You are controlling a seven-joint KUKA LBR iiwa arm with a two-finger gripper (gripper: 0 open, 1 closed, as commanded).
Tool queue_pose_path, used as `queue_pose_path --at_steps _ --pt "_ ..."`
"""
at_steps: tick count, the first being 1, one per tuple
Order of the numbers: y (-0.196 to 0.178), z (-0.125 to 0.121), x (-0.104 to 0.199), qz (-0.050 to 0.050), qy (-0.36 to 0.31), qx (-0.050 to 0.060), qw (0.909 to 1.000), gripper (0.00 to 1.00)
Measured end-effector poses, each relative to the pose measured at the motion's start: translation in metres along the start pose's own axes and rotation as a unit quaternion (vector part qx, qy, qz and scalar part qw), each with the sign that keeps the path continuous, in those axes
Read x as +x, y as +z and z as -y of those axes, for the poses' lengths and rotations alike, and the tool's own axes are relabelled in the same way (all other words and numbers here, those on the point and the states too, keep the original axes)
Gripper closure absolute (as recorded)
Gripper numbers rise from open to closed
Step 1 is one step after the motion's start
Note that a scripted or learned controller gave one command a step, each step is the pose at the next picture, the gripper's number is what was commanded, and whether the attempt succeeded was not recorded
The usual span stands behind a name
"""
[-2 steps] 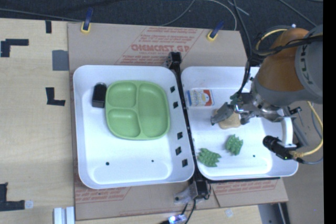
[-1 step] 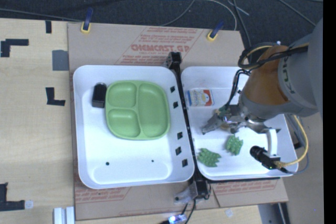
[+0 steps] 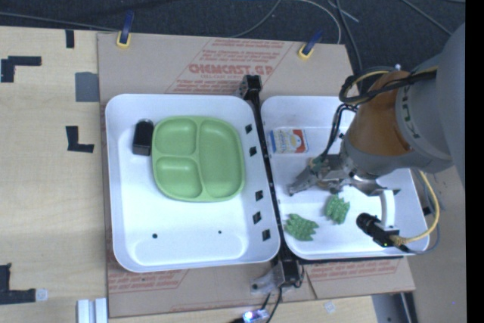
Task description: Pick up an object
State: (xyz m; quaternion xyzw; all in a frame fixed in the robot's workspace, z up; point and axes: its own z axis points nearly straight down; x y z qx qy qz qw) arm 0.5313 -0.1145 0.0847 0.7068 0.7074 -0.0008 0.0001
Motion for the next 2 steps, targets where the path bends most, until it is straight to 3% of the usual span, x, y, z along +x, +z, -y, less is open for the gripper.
queue_pose_path --at_steps 1,2 --pt "-0.011 -0.001 0.000 0.000 0.000 -0.001 1.0000 1.00" --pt "-0.069 -0.010 0.003 0.000 -0.001 -0.003 1.0000 1.00"
